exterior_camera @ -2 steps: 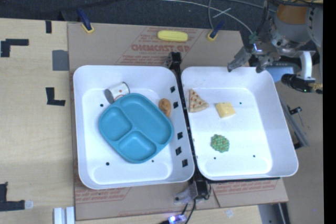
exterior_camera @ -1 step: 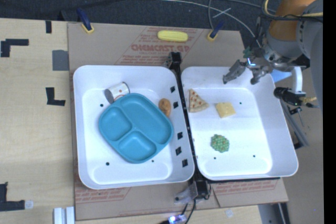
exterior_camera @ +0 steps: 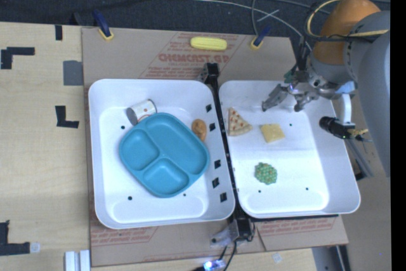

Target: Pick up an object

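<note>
the gripper (exterior_camera: pixel 283 102) hangs over the far part of the right bin (exterior_camera: pixel 330 197), its two fingers spread apart with nothing between them. the likeliest target, judged by nearness, is the yellow cheese block (exterior_camera: pixel 273 132), which lies on the bin floor just nearer the camera than the fingertips and slightly to their left in the camera view. the block is roughly square with no marked long axis; its edges sit at a slight skew to the bin walls, so finger alignment probably matters little. the pizza slice (exterior_camera: pixel 238 122) lies further left, close to the wall shared by the two bins; its long axis runs from the far side toward the near side, with the narrow tip pointing away from the camera. the green broccoli piece (exterior_camera: pixel 266 173) rests well apart, toward the near end of the bin. the left bin (exterior_camera: pixel 104 155) holds a blue divided tray (exterior_camera: pixel 163 154), a small can (exterior_camera: pixel 141 111) on its side and a brown roll (exterior_camera: pixel 200 129).
</note>
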`<action>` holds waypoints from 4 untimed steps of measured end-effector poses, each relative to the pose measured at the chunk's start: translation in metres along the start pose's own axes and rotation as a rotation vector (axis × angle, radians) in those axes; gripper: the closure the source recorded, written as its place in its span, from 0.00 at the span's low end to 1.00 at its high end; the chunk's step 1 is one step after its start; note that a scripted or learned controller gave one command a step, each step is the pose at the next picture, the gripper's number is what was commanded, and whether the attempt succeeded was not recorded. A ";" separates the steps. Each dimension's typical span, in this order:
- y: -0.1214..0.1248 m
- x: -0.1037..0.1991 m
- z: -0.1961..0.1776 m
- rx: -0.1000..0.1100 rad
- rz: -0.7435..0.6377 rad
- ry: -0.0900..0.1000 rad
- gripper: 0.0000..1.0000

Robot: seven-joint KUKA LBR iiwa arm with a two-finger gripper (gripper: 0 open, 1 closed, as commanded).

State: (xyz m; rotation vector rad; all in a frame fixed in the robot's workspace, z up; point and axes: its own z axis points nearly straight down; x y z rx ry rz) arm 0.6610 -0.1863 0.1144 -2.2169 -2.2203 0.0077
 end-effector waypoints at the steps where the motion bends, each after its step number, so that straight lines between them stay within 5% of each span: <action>1: 0.001 0.001 0.030 -0.007 -0.001 -0.002 0.00; 2: 0.002 0.001 0.017 -0.011 -0.003 -0.004 1.00; 4: 0.000 0.000 -0.091 -0.011 0.001 -0.001 1.00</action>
